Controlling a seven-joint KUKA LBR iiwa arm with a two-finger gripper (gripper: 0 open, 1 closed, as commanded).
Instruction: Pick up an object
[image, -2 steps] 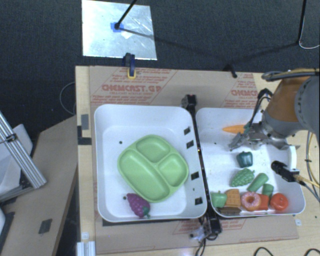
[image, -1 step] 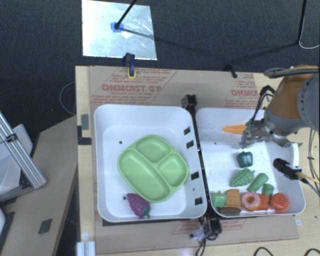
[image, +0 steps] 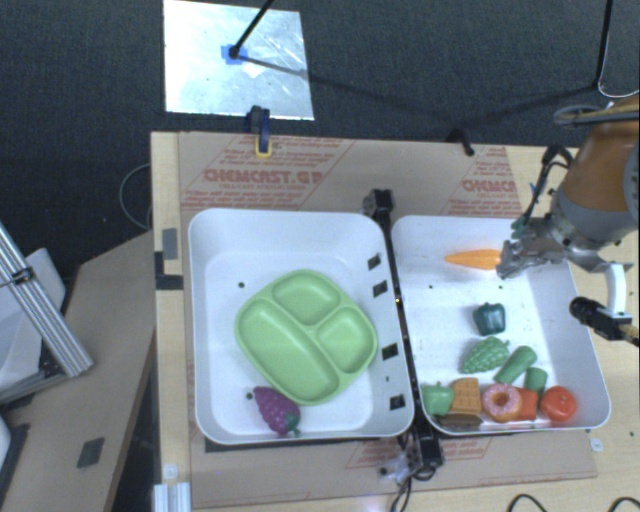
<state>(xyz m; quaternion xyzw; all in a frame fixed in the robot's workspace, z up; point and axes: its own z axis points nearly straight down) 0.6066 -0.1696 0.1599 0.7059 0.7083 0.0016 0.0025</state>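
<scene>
Upper right of the frame, my tool (image: 508, 262) sits at the carrot's (image: 473, 260) thick end in the right bin (image: 585, 352), lined up for a grab; can't tell its state. Other toys crowd the bin's bottom edge.

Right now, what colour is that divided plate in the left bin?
Light green; the divided plate shows clearly in the camera view.

one fixed camera above, looking down aslant on both bins (image: 300, 225).
</scene>
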